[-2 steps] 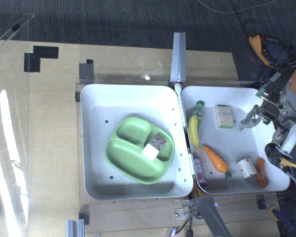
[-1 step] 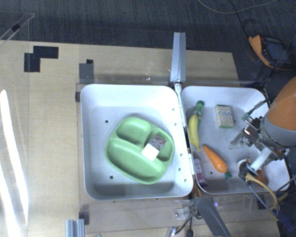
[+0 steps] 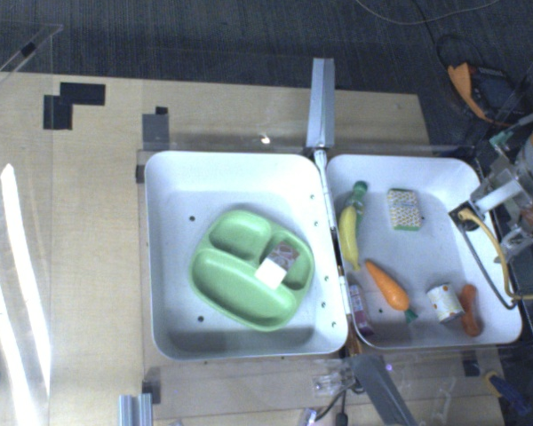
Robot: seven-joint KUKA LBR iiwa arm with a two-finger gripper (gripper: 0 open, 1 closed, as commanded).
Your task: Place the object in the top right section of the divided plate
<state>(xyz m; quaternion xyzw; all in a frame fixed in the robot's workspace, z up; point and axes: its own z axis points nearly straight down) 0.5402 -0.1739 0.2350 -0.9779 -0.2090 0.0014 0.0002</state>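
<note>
Green divided plate (image 3: 249,278) sits in the left bin (image 3: 173,238) with a small white-and-brown packet (image 3: 277,266) in its right section. Gripper (image 3: 515,211) at right edge, fingers' state unclear.

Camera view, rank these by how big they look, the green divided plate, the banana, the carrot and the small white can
Largest to smallest as they appear:
1. green divided plate, clearly the biggest
2. banana
3. carrot, a bit shorter than the banana, so that call is close
4. small white can
</note>
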